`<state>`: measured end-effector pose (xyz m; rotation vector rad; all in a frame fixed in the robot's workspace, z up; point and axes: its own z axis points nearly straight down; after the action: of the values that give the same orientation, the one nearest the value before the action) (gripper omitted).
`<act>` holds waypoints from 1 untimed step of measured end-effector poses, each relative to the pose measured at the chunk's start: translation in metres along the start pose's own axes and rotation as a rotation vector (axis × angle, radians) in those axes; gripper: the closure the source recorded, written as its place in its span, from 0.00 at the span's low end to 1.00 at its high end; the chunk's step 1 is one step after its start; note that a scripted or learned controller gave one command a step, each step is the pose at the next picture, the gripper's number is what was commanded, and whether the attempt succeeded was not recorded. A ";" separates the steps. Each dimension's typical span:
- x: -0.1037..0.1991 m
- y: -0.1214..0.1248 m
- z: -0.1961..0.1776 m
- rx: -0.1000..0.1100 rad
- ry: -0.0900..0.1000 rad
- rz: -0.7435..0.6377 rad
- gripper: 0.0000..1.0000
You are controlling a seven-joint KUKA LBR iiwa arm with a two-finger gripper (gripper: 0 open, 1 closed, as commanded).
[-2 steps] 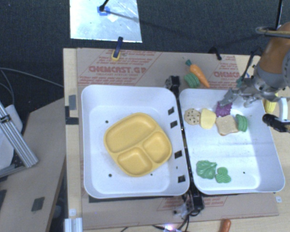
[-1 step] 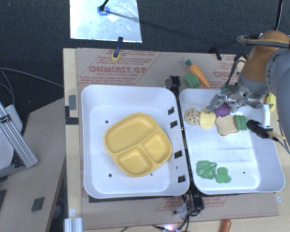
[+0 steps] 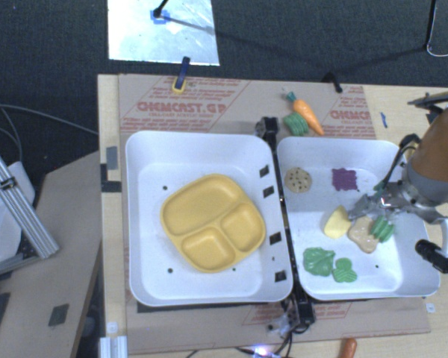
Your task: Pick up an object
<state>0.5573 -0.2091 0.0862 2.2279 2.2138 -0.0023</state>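
One tan toy point(image 3: 362, 235) lies directly beneath the gripper point(image 3: 375, 213).

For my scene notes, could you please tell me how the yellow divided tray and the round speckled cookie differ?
The yellow divided plastic tray lies in the left white bin; the round tan speckled cookie lies in the right white bin. The tray is far larger and has three compartments; the cookie is a plain disc. Both lie flat.
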 end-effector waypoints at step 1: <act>0.035 0.073 0.000 -0.009 0.000 -0.015 0.00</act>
<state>0.6308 -0.1748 0.0858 2.2065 2.2262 0.0078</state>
